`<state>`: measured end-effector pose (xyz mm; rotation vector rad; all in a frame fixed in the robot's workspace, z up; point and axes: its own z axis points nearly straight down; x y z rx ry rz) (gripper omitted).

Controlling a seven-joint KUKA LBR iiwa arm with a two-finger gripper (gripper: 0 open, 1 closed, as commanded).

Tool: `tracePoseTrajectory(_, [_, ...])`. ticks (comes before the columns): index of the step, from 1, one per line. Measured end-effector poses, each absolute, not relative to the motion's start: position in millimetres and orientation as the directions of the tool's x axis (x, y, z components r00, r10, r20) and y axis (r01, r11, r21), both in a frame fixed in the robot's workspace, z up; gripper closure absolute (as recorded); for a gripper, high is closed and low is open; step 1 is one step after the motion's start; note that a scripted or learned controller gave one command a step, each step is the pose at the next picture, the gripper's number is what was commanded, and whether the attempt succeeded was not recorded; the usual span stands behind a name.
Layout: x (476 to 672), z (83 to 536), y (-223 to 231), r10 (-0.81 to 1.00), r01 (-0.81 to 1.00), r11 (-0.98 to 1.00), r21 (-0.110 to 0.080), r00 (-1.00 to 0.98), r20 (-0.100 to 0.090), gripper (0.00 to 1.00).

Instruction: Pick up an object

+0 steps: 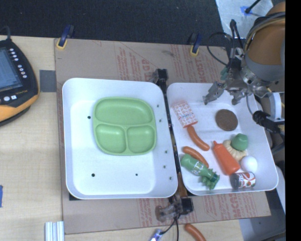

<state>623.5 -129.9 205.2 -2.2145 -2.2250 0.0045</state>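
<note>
Objects to pick: all in the right bin — one brown disc, one red-checked packet, two sausages, one orange bottle, one green bottle, one white egg, one can, one green-topped piece.
Gripper: above the bin's far end, fingers spread wide, holding nothing.
Left bin: one green divided plate.
Around: teach pendant at left; a third sausage on the cardboard.
</note>
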Motion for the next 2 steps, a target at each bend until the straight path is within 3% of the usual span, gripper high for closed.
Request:
tracePoseTrajectory(1, [592.6, 152, -104, 1.000, 1.000, 0.005, -0.005, -0.005, -0.001, 0.00])
tracePoseTrajectory(2, [581.9, 92, -95, 1.000, 1.000, 0.004, -0.005, -0.004, -0.002, 0.00])
